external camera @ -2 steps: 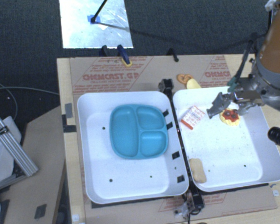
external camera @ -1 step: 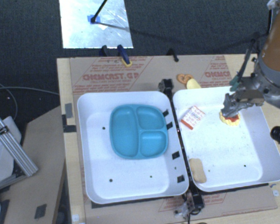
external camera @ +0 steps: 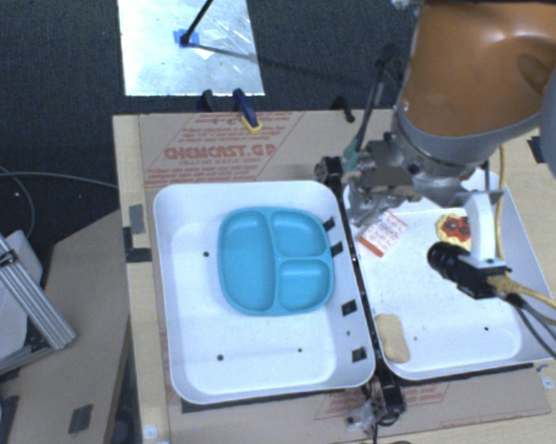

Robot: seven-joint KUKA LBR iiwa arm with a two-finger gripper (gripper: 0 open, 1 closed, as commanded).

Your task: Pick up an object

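While my hand (external camera: 366, 202) hovers over the red-and-white packet (external camera: 382, 232), grip state unreadable, nothing looks lifted yet.

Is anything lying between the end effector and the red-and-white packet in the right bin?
Nothing visible. The end effector hangs just above the red-and-white packet, with bare floor of the right bin around it.

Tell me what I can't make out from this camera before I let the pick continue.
- Gripper: finger state unreadable in camera view, blocked by the wrist.
- Right bin: far corner covered by the arm.
- Red-and-white packet: print too small to read.
- Red-yellow item: partly behind a white part.
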